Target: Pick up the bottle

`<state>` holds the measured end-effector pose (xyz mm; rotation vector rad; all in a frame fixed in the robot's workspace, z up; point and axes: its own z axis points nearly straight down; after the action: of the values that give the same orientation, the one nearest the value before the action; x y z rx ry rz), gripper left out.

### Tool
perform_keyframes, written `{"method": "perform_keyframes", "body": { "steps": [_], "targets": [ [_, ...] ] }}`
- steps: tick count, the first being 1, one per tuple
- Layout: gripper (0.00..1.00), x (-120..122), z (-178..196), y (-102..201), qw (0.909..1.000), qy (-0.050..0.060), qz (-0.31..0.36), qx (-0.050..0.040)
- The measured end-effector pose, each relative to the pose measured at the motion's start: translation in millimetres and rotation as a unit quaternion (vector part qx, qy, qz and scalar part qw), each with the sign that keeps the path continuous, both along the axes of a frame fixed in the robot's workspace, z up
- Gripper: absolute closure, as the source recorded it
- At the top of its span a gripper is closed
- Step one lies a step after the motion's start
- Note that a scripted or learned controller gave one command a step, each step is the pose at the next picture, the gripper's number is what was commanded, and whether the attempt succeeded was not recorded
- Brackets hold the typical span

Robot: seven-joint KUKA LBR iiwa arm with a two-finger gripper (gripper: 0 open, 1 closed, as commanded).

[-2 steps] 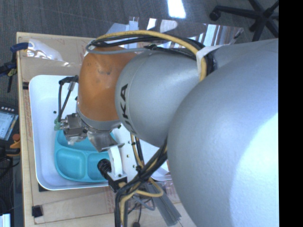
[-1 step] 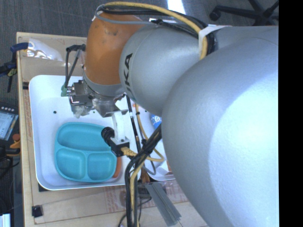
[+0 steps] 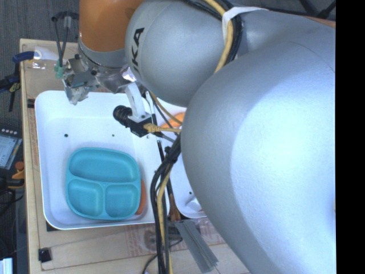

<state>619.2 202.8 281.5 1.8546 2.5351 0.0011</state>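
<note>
I find the gripper point(image 3: 75, 90) at the far-left rim of the left-hand shallow white plastic bin point(image 3: 48, 153), hanging below the orange band of the arm point(image 3: 105, 16). The tip is small and blurred from this camera; I cannot tell how it stands, and I see nothing clearly held there.

Just beside it, towards the middle, a black fitting with cables point(image 3: 134, 121) hangs off the wrist. Nearer the camera, in the same bin, lies a light blue plastic tray with three compartments point(image 3: 102, 182), flat on the floor, well apart from the gripper. A thin orange edge point(image 3: 142, 201) shows at the tray's right side; what it belongs to I cannot say.

The grey arm body covers most of the right-hand bin point(image 3: 185, 207). A small orange patch point(image 3: 178, 117) peeks out behind the cables there.

I cannot identify the bottle in this view; it may be hidden under the arm.

Judgement: no sign of a completed grasp. Locating, grasping and lifting all appear to be left.
</note>
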Motion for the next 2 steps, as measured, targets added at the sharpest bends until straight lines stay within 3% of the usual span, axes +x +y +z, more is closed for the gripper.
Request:
{"method": "perform_keyframes", "body": {
  "steps": [1,2],
  "targets": [
    [1.0,-29.9,-51.9,2.2,0.9659,0.004,-0.259,-0.0021],
    [1.0,-98.5,35.3,-13.1,0.9996,0.002,0.03,-0.0007]
  ]
}}
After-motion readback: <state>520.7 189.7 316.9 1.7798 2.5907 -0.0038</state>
